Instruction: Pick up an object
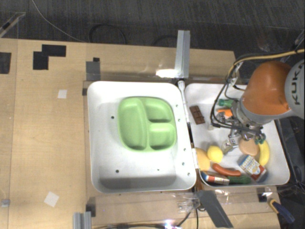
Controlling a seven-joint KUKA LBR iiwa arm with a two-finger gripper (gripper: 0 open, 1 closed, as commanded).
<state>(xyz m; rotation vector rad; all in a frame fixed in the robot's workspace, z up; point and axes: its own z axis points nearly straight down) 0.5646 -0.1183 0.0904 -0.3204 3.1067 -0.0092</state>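
The arm (279,87) reaches in from the right as a thick rounded body. Its most prominent part is a glossy orange band (264,89), dome-shaped, with a soft highlight across its top. To the right of that sits a pale grey casing bearing part of the dark "KUKA" lettering (297,87). Beneath the orange section is a grey metal wrist collar. Several thin black cables (224,97) loop out along its left side, and a yellowish cable arcs over the top.
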